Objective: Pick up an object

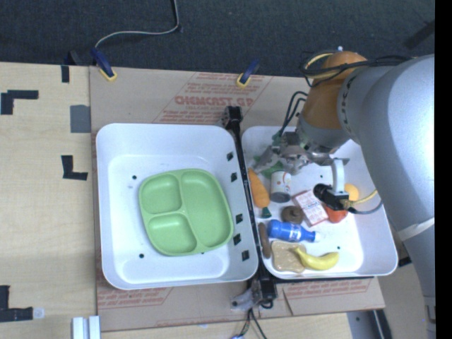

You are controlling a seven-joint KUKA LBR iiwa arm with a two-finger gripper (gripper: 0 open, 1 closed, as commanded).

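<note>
My gripper (281, 159) hangs low over the back left part of the right bin (374, 249). Just in front of it stands a small white can (282, 183) with an orange mark. An orange carrot (258, 188) lies along the bin's left wall. Toward the front are a brown ring (292, 213), a red and white packet (309, 207), a blue bottle (289, 232), a yellow banana (317, 260) and a tan slice (283, 257). Nothing is visibly held.
The left bin (116, 161) holds a green divided plate (186, 211). A black divider (241, 182) runs between the bins. A red piece (338, 215) lies right of the packet. The grey arm covers the right bin's back right corner.
</note>
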